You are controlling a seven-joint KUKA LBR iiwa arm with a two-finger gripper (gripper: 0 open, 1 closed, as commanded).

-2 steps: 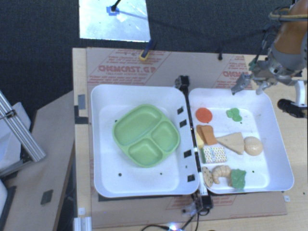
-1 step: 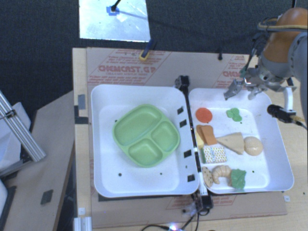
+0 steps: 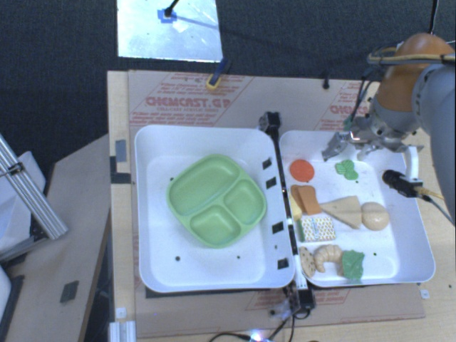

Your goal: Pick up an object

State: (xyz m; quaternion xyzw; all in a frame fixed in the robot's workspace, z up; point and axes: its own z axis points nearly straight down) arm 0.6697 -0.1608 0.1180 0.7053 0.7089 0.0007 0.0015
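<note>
The right bin (image 3: 420,251) holds several small toys: a red disc (image 3: 302,169), a small green piece (image 3: 346,168), an orange block (image 3: 307,199), a beige wedge (image 3: 344,211), a pale egg shape (image 3: 375,216), a dotted white cube (image 3: 317,228), a tan croissant (image 3: 327,255), a green lump (image 3: 353,263) and a cookie (image 3: 308,262). My gripper (image 3: 350,150) hangs over the bin's far edge, just above and behind the small green piece. It is open, its fingers spread, with nothing between them.
A green divided plate (image 3: 216,200) lies in the left bin (image 3: 153,262). A black ridge (image 3: 279,191) separates the two bins. A dark handle-like part (image 3: 399,182) juts in over the right bin's right side. The arm's grey body (image 3: 420,98) stands at the upper right.
</note>
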